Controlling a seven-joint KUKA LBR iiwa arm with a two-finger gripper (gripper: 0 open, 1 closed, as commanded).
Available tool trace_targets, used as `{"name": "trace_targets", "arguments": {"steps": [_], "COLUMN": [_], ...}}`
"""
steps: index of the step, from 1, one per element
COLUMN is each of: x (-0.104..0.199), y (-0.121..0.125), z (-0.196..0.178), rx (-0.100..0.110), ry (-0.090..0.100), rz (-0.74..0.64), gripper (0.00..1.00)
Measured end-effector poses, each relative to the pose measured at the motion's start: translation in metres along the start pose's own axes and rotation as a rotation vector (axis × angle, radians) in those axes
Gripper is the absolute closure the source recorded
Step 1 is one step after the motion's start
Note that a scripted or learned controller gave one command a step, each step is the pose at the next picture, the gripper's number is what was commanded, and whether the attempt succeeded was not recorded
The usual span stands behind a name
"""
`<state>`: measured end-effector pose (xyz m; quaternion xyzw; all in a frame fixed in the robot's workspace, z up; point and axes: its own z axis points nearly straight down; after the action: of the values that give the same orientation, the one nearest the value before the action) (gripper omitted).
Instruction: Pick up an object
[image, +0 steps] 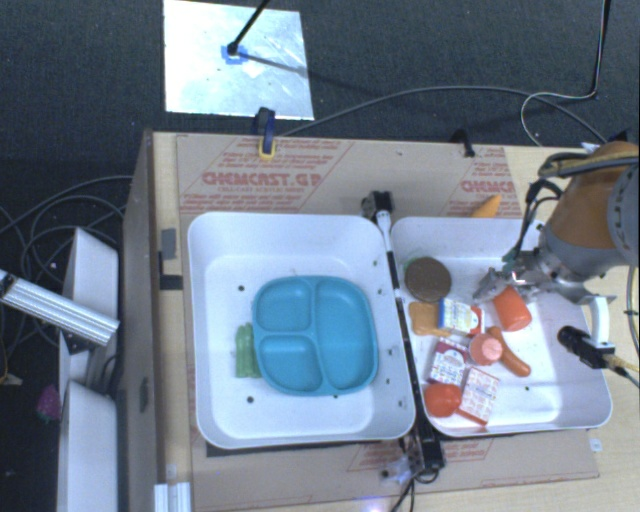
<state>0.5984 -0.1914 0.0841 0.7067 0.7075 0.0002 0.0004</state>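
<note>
Red-patterned packet (479, 394) lies flat; end effector (508, 286) state unclear above orange cup (513, 309).

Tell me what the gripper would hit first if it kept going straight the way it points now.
Probably the orange-red cup-like object. The gripper points down into the right bin and sits just above that object in the camera view. Height is hard to judge from this slanted angle, so it could pass beside it.

Glossy plastic blue plate (315, 335), smooth white bins (290, 235)
</note>
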Motion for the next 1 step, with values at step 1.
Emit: {"name": "trace_targets", "arguments": {"steps": [1], "x": [-0.0002], "y": [0.0013], "z": [-0.0114], "rx": [-0.004], "ry": [-0.001], "rz": [-0.001], "gripper": [1.00]}}
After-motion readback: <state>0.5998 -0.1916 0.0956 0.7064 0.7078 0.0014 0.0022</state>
